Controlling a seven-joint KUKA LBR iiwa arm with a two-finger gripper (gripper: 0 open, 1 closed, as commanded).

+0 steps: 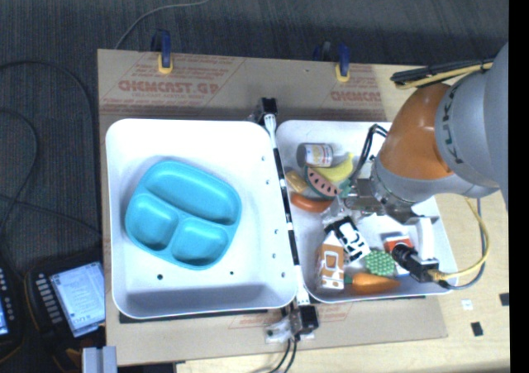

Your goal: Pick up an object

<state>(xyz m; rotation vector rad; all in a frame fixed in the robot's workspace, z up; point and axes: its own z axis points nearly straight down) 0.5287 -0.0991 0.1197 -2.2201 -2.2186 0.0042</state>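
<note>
A KUKA arm's end effector (pixel 357 198), its grip state impossible to tell, hangs low over the crowded right bin (pixel 291 166), where tightly packed toys such as the watermelon slice (pixel 321 181) could spoil a clean pickup.

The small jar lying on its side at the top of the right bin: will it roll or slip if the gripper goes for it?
Probably both. The small jar lies on its side and looks round, so a nudge may roll it. Its surface looks smooth, so fingers might slip. The toy banana beside it may check rolling that way.
</note>
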